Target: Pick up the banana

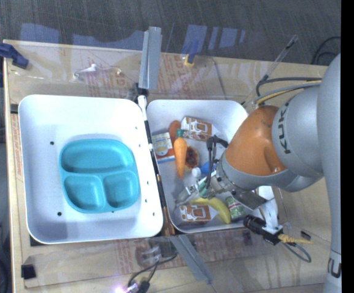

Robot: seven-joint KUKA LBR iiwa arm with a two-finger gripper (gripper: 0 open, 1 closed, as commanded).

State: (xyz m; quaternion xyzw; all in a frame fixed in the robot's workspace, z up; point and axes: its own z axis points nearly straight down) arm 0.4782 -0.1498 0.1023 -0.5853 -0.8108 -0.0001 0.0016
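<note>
The banana (216, 207) — yellow, curved, darker at its tips — lies low in the right bin (235, 110), against a brown carton (195, 212). The gripper (202, 188) sits just above it, crowded by a carrot (180, 156) and another carton (196, 127). The left bin (36, 112) has open room around a blue tray (99, 174). "KU" reads on the arm (299, 139).
</note>
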